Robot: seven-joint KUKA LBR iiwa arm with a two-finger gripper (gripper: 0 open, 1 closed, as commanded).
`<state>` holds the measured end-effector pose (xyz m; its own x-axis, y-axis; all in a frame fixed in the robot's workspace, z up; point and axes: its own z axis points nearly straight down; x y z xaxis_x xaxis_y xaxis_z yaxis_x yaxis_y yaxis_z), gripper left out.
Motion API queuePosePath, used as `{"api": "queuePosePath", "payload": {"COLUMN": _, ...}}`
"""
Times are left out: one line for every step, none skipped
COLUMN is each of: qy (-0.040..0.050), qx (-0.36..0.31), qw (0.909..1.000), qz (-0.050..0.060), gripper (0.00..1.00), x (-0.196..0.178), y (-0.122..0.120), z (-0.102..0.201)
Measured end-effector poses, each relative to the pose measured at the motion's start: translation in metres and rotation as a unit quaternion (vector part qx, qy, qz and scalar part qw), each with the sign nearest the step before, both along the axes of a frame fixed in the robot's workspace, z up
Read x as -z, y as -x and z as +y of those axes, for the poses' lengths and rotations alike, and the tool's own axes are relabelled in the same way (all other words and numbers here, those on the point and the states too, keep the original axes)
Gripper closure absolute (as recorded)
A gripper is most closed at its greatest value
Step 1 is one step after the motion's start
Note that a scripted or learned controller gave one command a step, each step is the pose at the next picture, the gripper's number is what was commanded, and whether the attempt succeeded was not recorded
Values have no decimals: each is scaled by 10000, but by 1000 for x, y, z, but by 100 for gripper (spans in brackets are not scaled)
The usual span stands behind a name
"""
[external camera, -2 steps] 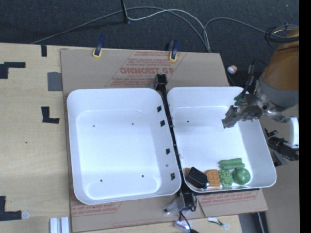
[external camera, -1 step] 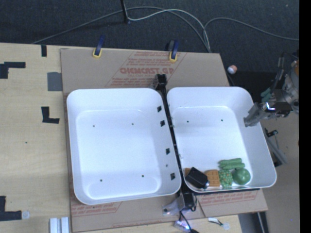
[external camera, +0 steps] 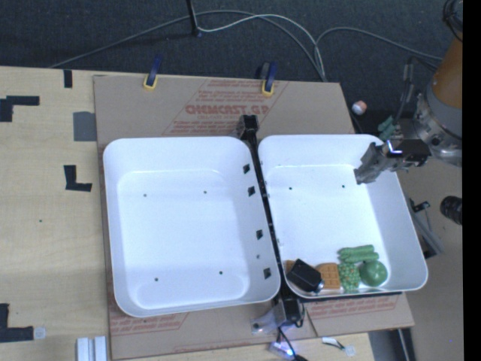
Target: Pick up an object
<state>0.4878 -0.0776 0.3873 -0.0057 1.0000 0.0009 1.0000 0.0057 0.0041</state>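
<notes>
Nearest the camera, the objects lie bunched along the front wall of the right-hand shallow white plastic bin [external camera: 391, 201]. A black, rounded block-like object [external camera: 304, 276] sits at the front left corner, tilted, and touches a small orange-brown, biscuit-like square piece [external camera: 328, 274] on its right. Just beside that comes a green, bumpy, cob-shaped toy [external camera: 349, 277], then a rounded, smooth green toy [external camera: 373, 273], with a long green pod-like toy [external camera: 357, 254] lying across just behind them — all close together, some touching.

The left-hand shallow white plastic bin [external camera: 120, 224] stands alongside, the two joined by a black divider strip with clips [external camera: 257, 194].

Farther back, the grey two-finger gripper [external camera: 368, 170] hangs over the far right rim of the right bin, well apart from the toys. Nothing sits between its fingers; whether they are spread or pressed together cannot be told. Behind the bins, the brown cardboard sheet [external camera: 218, 107] is pinned by two blue-and-yellow clamps [external camera: 153, 74].
</notes>
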Motion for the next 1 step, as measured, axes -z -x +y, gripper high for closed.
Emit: {"api": "queuePosePath", "payload": {"qy": -5, "qx": -8, "qw": 10000, "qz": -17, "gripper": 100, "x": -86, "y": 1, "z": 75}}
